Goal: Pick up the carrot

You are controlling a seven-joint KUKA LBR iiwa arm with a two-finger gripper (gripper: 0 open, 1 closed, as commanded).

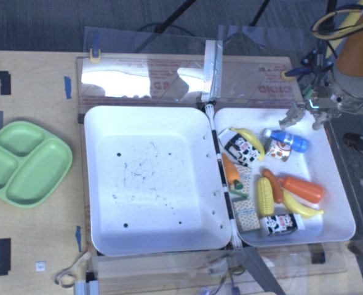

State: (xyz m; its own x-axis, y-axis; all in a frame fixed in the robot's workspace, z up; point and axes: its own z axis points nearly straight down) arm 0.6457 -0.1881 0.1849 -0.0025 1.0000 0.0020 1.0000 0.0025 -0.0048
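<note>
End effector (304, 117) hovers open above right bin's (340, 165) far corner

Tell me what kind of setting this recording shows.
Probably a robotics lab bench for grasping trials: two white bins sit side by side, toy food such as a carrot fills the right one, and tripod legs stand behind.

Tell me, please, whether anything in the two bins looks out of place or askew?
Nothing looks spilled or damaged. The toys are all jumbled in the right bin. One oddity: the carrot lies hard against that bin's left wall, beside the divider, partly under the cow-print carton. The gripper hangs over the far right corner.
</note>
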